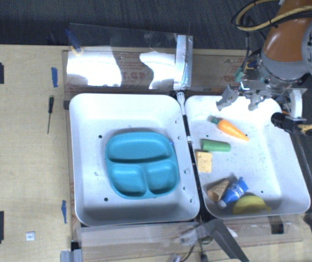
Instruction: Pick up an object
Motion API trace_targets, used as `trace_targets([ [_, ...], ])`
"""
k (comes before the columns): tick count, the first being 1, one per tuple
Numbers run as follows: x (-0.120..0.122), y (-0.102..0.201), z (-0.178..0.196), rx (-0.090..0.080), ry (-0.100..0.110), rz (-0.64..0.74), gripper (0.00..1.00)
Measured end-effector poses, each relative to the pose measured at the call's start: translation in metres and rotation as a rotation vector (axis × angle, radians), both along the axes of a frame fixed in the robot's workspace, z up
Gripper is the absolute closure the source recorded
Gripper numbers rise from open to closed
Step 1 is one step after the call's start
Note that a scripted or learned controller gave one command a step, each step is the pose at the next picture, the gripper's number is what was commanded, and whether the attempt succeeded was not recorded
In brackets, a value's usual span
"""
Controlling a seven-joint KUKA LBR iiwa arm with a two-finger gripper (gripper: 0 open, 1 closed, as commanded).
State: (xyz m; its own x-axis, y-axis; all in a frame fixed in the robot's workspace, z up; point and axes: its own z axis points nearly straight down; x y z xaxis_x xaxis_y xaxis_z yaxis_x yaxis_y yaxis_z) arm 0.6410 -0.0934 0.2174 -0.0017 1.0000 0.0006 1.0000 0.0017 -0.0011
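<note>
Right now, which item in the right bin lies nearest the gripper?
The orange carrot, at the bin's upper end just below the gripper. The green block, yellow sponge and blue tube lie farther down.

Tray [141,164] in left bin [84,119]; carrot [233,128] in right bin [287,168].

Bright, even light falls from overhead. The clear panel [125,64] behind the left bin [84,124] throws hard white glare, blown out in two patches. Both bins are nearly washed out, their white floors losing detail. Shadows are soft and short, tucked just under the tray [142,164] and the carrot [232,128]. The far floor is dark and grainy. The picture is a little soft overall, the arm [292,42] slightly blurred.
</note>
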Motion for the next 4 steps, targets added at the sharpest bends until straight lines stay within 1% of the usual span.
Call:
trace_targets([
  [1,-0.005,0.038,-0.034,0.001,0.003,-0.018,0.00],
  [2,0.028,-0.016,-0.129,-0.002,-0.009,-0.010,0.00],
  [3,-0.021,-0.024,-0.072,0.000,0.000,-0.234,0.00],
  [4,0.001,-0.020,-0.126,-0.003,-0.013,-0.295,0.00],
])
